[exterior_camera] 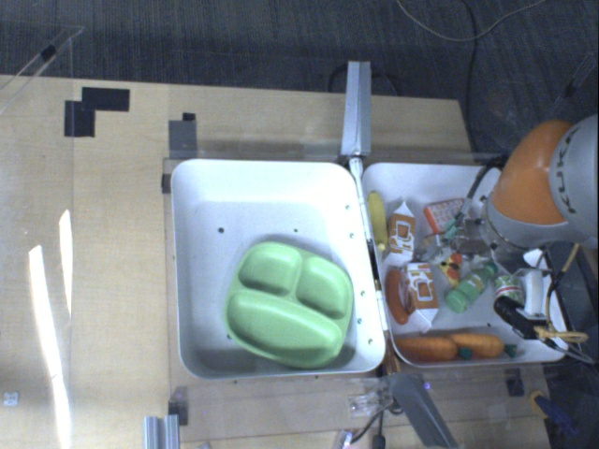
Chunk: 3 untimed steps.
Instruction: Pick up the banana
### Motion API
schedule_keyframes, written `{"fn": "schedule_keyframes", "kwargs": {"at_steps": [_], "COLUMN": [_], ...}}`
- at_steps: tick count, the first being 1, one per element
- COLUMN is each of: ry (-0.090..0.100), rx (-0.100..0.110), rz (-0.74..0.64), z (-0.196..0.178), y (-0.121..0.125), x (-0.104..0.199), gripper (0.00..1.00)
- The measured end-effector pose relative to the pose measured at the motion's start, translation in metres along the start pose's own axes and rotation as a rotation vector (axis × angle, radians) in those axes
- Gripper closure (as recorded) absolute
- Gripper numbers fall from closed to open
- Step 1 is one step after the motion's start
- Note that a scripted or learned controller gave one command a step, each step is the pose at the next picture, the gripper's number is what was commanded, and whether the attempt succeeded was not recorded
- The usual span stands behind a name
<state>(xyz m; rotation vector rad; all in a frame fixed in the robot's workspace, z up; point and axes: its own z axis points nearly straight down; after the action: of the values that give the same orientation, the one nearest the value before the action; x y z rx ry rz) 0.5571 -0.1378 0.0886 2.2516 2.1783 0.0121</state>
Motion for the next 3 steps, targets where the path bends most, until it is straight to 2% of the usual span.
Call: {"fn": "schedule_keyframes", "kwargs": {"at_steps": [1, 2, 3], "ry": [0.001, 0.002, -0.001], "rx": [0.004, 0.005, 0.002], "rz": [-0.31, -0.386, -0.233], "z": [-0.013, -0.029, -0.037], "y": [-0.036, 0.009, 0.115], "x": [0.009, 0.047, 0.0], "gripper": [0.0, 0.0, 0.0]}}
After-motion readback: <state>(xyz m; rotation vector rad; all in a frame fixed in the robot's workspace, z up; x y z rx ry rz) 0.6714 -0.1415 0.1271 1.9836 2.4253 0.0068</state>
